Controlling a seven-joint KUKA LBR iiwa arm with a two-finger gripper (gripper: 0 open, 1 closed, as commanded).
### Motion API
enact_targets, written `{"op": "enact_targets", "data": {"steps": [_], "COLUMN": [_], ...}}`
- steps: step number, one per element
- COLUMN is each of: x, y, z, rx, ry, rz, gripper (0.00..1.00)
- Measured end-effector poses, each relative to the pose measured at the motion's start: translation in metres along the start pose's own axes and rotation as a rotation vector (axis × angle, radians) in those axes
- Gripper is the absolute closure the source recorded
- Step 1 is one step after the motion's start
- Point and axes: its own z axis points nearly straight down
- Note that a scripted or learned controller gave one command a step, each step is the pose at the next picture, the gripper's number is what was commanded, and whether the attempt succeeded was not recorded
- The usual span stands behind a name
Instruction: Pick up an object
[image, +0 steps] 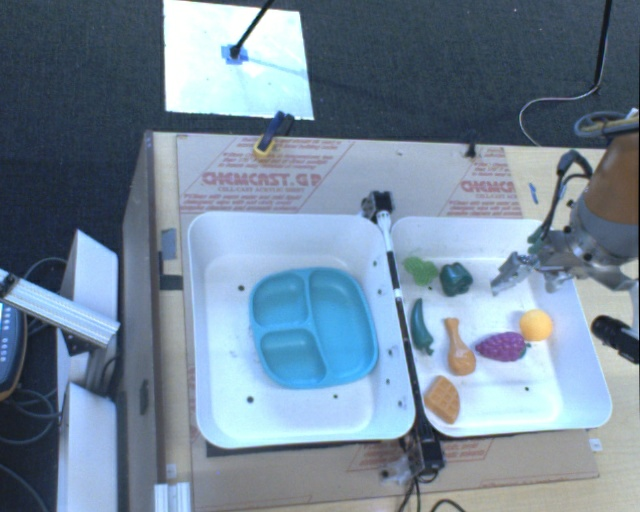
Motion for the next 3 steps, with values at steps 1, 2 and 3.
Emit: {"op": "enact_targets", "data": {"steps": [1, 2, 3], "x": [0.046, 0.049, 0.011], "y": [-0.033, -0.044, 0.038], "z": [0.117, 0.116, 0.126], "rx": [-0.001, 0.001, -0.001], "ry": [0.000, 0.001, -0.001], "rz": [0.002, 0.002, -0.001], "gripper": [0.00, 0.00, 0.00]}}
